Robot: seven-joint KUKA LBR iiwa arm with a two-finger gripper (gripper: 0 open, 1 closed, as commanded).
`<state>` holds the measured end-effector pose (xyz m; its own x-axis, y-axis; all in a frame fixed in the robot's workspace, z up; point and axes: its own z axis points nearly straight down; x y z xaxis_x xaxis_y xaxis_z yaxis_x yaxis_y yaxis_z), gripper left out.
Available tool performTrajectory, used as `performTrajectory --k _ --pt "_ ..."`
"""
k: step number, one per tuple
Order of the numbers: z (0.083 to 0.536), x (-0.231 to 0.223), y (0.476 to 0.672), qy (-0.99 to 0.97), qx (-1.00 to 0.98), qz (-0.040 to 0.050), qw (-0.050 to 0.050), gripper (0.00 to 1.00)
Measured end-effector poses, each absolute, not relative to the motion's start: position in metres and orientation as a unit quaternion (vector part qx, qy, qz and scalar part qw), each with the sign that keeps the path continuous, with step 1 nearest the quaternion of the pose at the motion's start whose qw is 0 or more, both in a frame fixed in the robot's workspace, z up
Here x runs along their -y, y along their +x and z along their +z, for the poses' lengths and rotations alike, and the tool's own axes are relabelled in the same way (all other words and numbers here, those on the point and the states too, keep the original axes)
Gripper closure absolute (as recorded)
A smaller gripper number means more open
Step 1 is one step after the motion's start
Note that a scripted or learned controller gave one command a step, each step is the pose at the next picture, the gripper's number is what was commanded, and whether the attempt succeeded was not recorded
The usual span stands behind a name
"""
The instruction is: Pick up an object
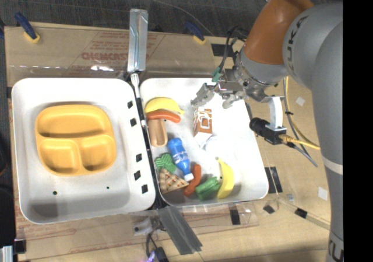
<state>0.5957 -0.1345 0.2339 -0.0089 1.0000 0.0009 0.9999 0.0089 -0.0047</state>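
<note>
Gripper point(205, 95) hovered over right bin point(252, 156), fingers spread wide, nothing between them. Small brown-and-white carton point(203, 121) lay just below fingertips, on bin floor. Grasp not yet made; descent, closing and lift all remained. Yellow divided tray point(74, 137) sat in left bin point(23, 138).

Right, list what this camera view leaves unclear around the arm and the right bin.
- Pincer: small and seen from above against the white bin, so its state is unclear.
- Brown packet: print too small to read.
- Green item: partly covered by the yellow toy and the red piece, so its shape is unclear.
- Arm: cut off at the right, base unseen.
</note>
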Motion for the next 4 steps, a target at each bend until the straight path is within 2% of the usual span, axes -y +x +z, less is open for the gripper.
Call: performTrajectory --k 1,2,3,4 --pt "0.176 0.097 0.590 -0.767 0.642 0.0023 0.003 0.00" --pt "0.093 0.117 0.514 -0.760 0.650 0.0004 0.001 0.00" --pt "0.101 0.116 0.514 -0.758 0.652 0.0013 0.002 1.00" --pt "0.194 0.076 0.531 -0.789 0.615 -0.0014 0.000 1.00"
